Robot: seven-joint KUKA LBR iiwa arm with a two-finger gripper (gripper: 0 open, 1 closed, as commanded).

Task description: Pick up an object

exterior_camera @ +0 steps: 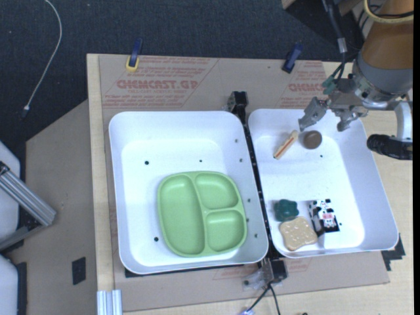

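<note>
Small brown round object [312,139] lies in right bin [367,195], near far edge, wooden-looking stick [284,145] just beside it. Gripper [326,116] hangs above, fingers spread, nothing between them. Risk: round smooth piece rolls or squirts out as fingers close; stick gets nudged or caught. Near edge: teal lump [285,209], tan biscuit-like piece [296,233], black-and-white toy [325,217]. Left bin [131,149]: glossy green divided plate [201,212].

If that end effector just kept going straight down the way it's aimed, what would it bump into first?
Most likely the small brown round piece in the right bin, which lies just under the open end effector. The tan stick lies a little to the side. Depth is hard to judge from this slanted view.
</note>
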